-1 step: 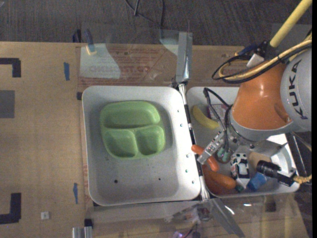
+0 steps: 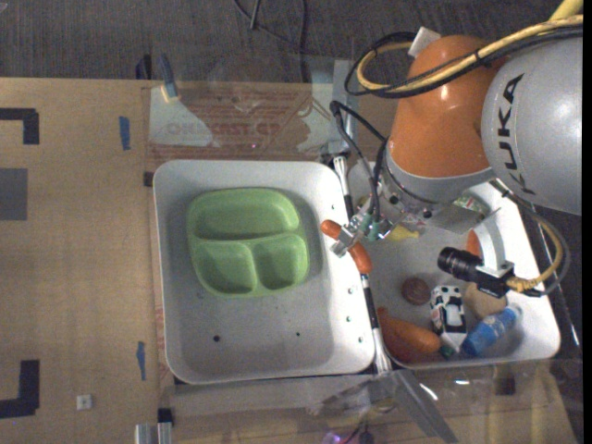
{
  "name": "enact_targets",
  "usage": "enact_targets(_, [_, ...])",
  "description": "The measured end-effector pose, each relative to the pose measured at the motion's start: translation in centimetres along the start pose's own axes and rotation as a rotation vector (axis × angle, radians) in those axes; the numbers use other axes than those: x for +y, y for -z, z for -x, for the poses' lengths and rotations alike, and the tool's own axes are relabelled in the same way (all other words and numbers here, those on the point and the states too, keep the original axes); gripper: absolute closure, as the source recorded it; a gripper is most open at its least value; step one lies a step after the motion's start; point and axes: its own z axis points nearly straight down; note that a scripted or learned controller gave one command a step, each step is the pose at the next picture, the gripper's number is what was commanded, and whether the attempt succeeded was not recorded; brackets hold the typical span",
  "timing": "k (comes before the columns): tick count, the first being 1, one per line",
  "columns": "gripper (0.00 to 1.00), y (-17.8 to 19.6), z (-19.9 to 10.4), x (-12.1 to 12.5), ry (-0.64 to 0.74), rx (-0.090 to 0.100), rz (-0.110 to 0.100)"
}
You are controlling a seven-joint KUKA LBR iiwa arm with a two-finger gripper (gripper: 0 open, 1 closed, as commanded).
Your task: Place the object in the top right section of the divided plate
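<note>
Mid-transfer, judging by the layout: end effector (image 2: 349,239) clenched on a small orange carrot-like object (image 2: 347,244) just right of the green divided plate (image 2: 248,240), over the bin wall (image 2: 344,285); next, carry left to the plate's top right section, then release.

A green divided plate (image 2: 248,240) lies in the left white bin (image 2: 176,322). The pincer (image 2: 350,239) hangs over the wall between the two bins with a small orange carrot-like object (image 2: 359,255) between its fingers — just right of the plate. The right bin (image 2: 546,336) holds a larger orange carrot (image 2: 412,338), a brown disc (image 2: 415,290), a black-and-white toy (image 2: 449,309) and a blue bottle (image 2: 488,331) — crowded together on the bench (image 2: 74,248).
</note>
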Motion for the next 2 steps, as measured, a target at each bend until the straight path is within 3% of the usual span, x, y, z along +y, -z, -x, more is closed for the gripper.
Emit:
enact_targets(1, [1.00,-6.5,-0.5,7.9,-0.053,0.000,0.000])
enact_targets(2, [1.00,-7.5,-0.2,17.0,0.243,-0.002,0.003])
